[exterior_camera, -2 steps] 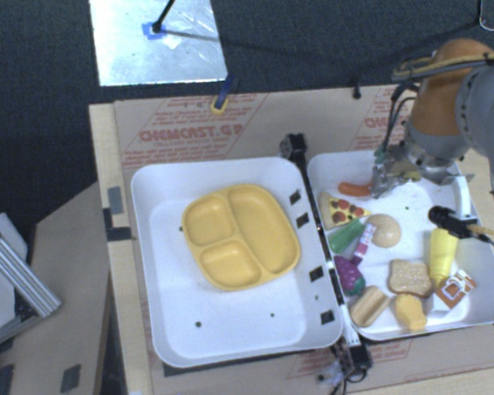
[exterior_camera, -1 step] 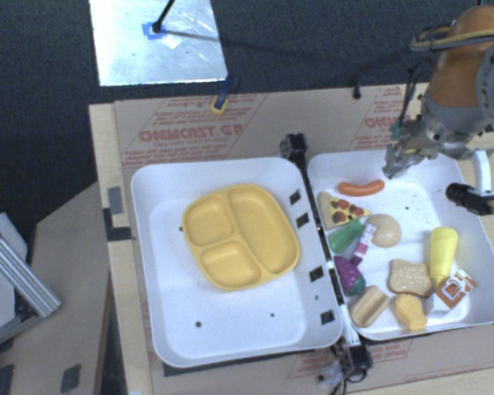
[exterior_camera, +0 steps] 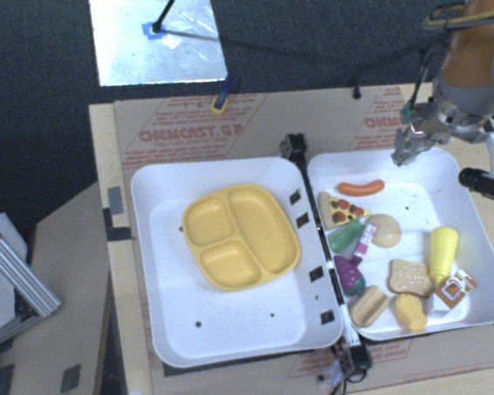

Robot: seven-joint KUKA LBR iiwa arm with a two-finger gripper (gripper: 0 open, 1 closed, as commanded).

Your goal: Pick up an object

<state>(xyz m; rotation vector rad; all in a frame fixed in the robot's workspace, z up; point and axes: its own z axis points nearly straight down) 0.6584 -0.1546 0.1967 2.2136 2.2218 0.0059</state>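
The right bin (exterior_camera: 484, 237) holds several toy foods: a red-orange sausage (exterior_camera: 360, 188), a pizza slice (exterior_camera: 341, 209), a round bun (exterior_camera: 385, 229), a green piece (exterior_camera: 346, 236), a purple piece (exterior_camera: 350, 273), a yellow bottle (exterior_camera: 443, 251), a slice of toast (exterior_camera: 408, 276), a bread roll (exterior_camera: 370, 305), a yellow chunk (exterior_camera: 409, 311) and an orange-white block (exterior_camera: 455, 289). My gripper (exterior_camera: 406, 147) hangs over the bin's far edge, up and right of the sausage, with nothing seen between its fingers.
The left bin (exterior_camera: 160, 245) bears a yellow divided tray (exterior_camera: 239, 235). A row of black clips (exterior_camera: 312, 229) runs along the seam between the bins. The arm's black fitting (exterior_camera: 482, 181) sticks out over the right bin's right rim.
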